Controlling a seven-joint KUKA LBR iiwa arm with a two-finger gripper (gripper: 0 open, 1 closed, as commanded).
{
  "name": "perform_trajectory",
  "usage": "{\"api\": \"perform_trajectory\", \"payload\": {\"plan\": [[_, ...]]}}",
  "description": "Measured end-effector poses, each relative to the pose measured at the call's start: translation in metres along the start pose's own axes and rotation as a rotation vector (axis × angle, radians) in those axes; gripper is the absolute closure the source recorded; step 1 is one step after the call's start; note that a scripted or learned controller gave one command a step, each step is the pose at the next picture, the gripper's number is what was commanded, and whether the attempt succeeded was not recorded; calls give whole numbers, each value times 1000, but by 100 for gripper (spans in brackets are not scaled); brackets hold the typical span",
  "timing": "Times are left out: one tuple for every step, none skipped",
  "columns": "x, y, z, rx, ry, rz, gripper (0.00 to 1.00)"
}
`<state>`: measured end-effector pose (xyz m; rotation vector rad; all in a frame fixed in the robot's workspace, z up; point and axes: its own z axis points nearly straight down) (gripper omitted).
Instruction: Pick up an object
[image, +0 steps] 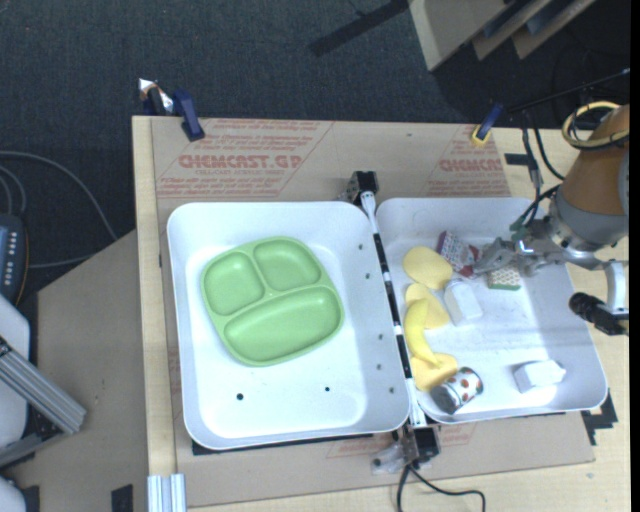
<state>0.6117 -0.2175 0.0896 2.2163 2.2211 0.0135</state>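
Over on the left, the left bin (190, 300) is sitting on the brown bench (160, 180) with a green divided plate (272, 300) lying flat in its middle, three compartments facing up. Just beside it, touching along the black-clipped seam, the right bin (590, 370) is carrying the loose bits. Along its left wall a yellow rounded piece (427, 265) is lying near the top, and below it a yellow banana-like shape (424, 340) is curving down toward a small shiny metal cup (461, 388) tipped on its side at the front corner. A small white block (462, 301) is resting just right of the yellow pieces, and another white block (538, 375) is sitting well apart near the front right. At the back of this bin a red-and-white packet (455, 248) and a patterned flat item (505, 278) are lying close together. The gripper (497, 258) is hanging right over those two, the grey arm (590, 215) reaching in from the right. How wide its tool is set, I cannot tell from here.
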Motion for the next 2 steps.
{"api": "perform_trajectory", "payload": {"plan": [[-1,-1,-8,2,-5,-1,100],[60,52,7,23,-1,2,100]]}}
